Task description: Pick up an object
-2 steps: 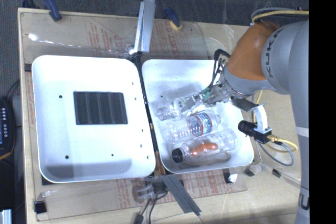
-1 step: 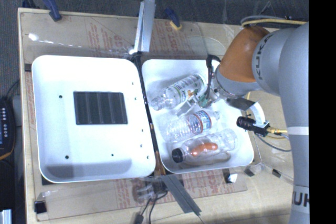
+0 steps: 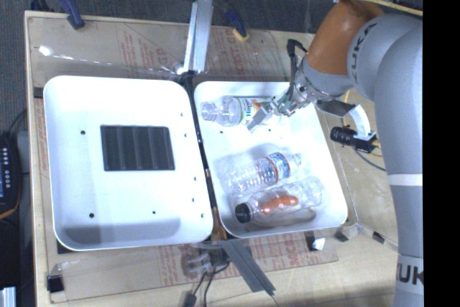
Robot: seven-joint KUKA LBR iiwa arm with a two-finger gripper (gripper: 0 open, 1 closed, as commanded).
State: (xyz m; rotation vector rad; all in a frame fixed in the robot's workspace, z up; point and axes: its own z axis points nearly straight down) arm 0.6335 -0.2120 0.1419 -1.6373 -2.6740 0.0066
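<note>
Overhead, a grey robot arm (image 3: pixel 392 75) with an orange band reaches in from the right and lowers its two-finger jaws (image 3: pixel 260 118) into the far end of the right-hand shallow white plastic bin (image 3: pixel 327 154). Whether the jaws are open or closed cannot be told, and nothing is clearly seen between them. Just left of the jaws, touching or nearly touching them, lies a clear plastic bottle on its side (image 3: pixel 230 111). Nearer the camera from the jaws lies a second clear plastic bottle with a blue and white label (image 3: pixel 262 170). Beyond that, at the bin's near edge, lies a clear bottle with a black cap and orange contents (image 3: pixel 279 203). Well left of the jaws sits the other white bin (image 3: pixel 65 154), with a dark ribbed rectangular panel (image 3: pixel 137 148) inside. Both bins rest on a pale tabletop (image 3: pixel 108 36).
</note>
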